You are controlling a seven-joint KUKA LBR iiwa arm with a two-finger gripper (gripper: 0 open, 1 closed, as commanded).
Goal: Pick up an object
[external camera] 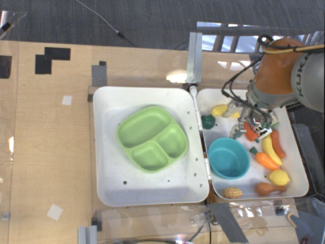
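Orange-red toy (251, 133) between jaws (248, 127); right bin (297, 179).

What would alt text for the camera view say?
A grey and orange robot arm reaches its gripper into the right bin among toy foods and a blue bowl. The left bin holds a green divided plate.

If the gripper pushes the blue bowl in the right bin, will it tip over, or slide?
The blue bowl stands upright and looks wide and low, so it would probably slide rather than tip. It looks like smooth plastic, likely light, so a push could send it into the orange carrot close beside it. Its rounded wall may slip from the gripper unless the rim is pinched.
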